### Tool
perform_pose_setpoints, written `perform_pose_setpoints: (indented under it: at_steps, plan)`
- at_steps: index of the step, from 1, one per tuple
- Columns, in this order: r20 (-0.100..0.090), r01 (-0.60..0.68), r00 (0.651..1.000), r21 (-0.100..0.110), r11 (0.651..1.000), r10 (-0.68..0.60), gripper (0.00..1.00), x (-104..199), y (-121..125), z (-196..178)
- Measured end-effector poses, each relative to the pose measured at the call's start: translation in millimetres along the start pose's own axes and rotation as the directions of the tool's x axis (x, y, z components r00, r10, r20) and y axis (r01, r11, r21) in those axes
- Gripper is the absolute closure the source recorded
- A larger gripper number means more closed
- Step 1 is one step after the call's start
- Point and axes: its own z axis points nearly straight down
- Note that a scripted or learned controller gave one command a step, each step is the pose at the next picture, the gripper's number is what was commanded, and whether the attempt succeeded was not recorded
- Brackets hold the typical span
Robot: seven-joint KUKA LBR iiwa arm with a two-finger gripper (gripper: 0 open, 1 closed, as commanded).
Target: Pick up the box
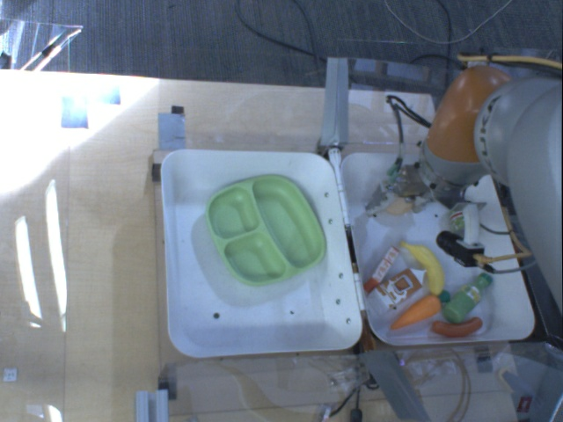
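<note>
Pale wooden table (97, 262) carries both bins, and in the right bin (524, 323) your box (394, 284) lies toward six o'clock from the gripper (400, 187), long axis running one-to-seven o'clock; grip state unreadable.

1. One fixed camera is mounted above the bench (88, 236).
2. It faces downward at a slant, framing both white bins: the left bin (176, 262) and right bin (519, 310).
3. The arm (519, 121) enters from the frame's right.
</note>
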Motion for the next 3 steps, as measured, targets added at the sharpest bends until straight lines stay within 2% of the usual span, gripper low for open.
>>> perform_pose_setpoints:
  at_steps: [1,2,3]
  plan:
    - [0.001,0.145,0.989,-0.002,0.989,-0.145,0.00,-19.1,1.1,-0.2]
    - [-0.001,0.250,0.968,0.003,0.968,-0.250,0.00,-5.4,-63.6,-89.8]
    - [-0.001,0.062,0.998,0.006,0.998,-0.062,0.00,5.6,-3.3,-17.8]
